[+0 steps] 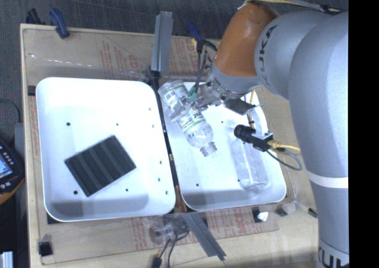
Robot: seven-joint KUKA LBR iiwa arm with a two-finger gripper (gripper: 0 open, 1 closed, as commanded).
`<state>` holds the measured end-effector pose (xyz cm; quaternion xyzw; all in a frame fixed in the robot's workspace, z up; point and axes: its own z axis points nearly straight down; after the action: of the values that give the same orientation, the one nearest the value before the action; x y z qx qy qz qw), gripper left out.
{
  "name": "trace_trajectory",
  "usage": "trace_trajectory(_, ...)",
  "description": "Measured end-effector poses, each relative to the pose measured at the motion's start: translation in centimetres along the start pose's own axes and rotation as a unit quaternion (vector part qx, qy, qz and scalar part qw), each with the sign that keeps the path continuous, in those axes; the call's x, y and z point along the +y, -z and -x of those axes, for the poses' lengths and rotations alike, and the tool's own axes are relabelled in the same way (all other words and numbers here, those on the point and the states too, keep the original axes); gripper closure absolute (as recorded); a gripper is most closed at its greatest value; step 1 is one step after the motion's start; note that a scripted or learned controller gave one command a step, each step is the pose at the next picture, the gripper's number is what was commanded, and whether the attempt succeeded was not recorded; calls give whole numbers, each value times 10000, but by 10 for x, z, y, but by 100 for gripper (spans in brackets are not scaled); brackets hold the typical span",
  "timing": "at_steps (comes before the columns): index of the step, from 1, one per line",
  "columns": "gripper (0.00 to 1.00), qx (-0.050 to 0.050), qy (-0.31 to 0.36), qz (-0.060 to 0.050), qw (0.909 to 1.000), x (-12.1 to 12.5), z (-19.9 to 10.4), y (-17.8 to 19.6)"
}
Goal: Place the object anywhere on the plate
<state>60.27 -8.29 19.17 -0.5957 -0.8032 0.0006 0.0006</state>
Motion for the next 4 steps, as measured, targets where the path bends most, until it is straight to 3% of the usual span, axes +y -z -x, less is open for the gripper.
trace_trajectory(1,100,1,-291,-8,9996,65,-29,4)
trace_trajectory(2,100,4,-553,-15,9985,39,-69,46)
trace_trajectory(4,100,-5,-1086,-7,9941,47,-76,52)
